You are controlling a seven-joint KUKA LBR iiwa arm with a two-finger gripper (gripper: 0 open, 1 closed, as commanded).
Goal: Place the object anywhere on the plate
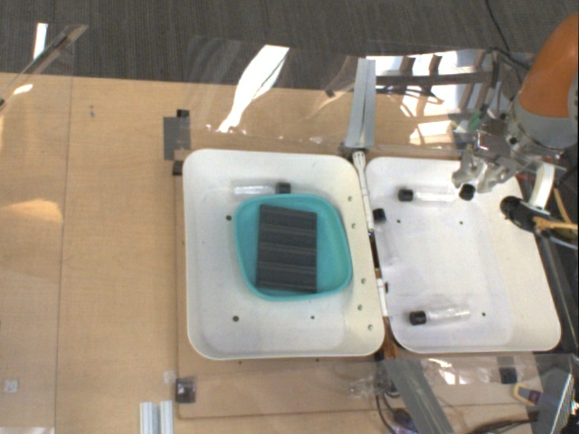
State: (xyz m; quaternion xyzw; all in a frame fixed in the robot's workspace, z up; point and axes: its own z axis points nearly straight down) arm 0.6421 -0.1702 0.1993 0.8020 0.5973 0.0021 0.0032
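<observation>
Object: dark grey ribbed block (288, 249), lying flat on teal plate (336, 251), roughly centred, long side running top to bottom of camera view
Plate: teal, rounded-square, sits in left bin (206, 297), near its middle; block lies fully within plate rim
Nearby in left bin: small clear tube w/ dark cap (262, 189), just beyond plate's far edge, not touching block
Right bin (534, 324): holds two more clear capped tubes, one near far-left corner (421, 193), one near front (439, 315)
Gripper (469, 186): at far right, above far edge of right bin, well apart from plate; nothing seen between fingers; can't tell if wide or narrow, too small and cluttered
Arm: orange band (554, 75) at top-right corner of view
Progress: judged done, block already rests on plate; nothing left but for arm to stay clear
</observation>
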